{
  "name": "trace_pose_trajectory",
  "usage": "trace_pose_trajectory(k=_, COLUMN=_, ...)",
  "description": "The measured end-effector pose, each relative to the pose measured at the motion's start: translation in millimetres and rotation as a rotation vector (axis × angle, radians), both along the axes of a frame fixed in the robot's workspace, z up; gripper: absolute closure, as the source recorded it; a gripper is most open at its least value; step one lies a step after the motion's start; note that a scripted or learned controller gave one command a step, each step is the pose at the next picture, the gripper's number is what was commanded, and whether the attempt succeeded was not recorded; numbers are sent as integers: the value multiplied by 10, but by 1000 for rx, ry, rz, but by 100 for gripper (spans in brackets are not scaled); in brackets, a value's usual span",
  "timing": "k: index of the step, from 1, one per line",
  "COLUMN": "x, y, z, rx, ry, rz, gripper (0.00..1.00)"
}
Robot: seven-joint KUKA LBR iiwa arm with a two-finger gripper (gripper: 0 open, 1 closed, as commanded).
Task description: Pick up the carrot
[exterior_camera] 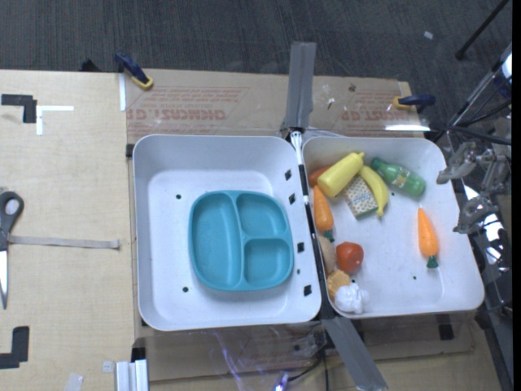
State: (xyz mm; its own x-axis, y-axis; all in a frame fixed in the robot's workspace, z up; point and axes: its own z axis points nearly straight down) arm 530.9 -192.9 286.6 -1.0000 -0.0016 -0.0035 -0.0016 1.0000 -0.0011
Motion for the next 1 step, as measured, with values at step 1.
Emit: trace_pose_trajectory(k=1, x=-359, y=-21, z=-1591, rx=1, ry=2, rz=-60, gripper=0)
